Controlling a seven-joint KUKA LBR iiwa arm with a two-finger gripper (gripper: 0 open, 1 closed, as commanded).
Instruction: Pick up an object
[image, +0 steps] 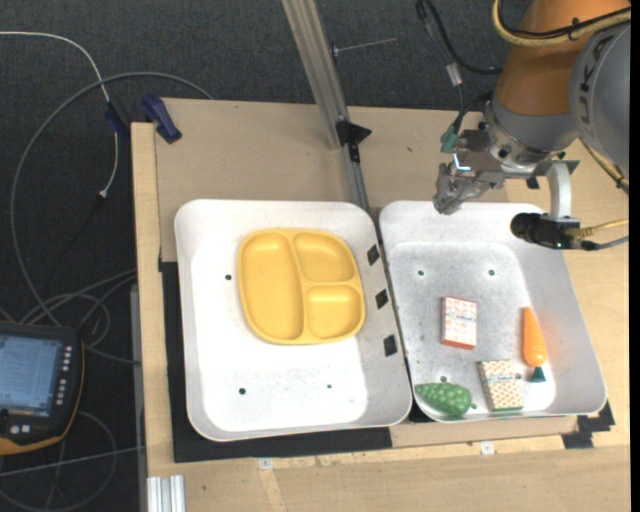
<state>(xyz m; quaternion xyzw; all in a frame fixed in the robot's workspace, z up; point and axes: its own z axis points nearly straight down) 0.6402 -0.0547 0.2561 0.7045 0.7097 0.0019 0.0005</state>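
My gripper (452, 199) hangs over the far left corner of the right bin (440, 235), well above the floor, with nothing visible between its fingers. Lower in that bin lie a small red and white box (460, 322), an orange carrot (533, 338) near the right wall, a green and tan box (501, 385) and a green leafy toy (444, 398) at the front edge. All of them sit far nearer the front than the gripper.
The left bin (210, 390) holds a yellow divided plate (300, 285). A metal pole (322, 65) rises behind the gap between the bins. Black clips (379, 298) line the divide. A tablet (35, 375) and cables lie off the bench at left.
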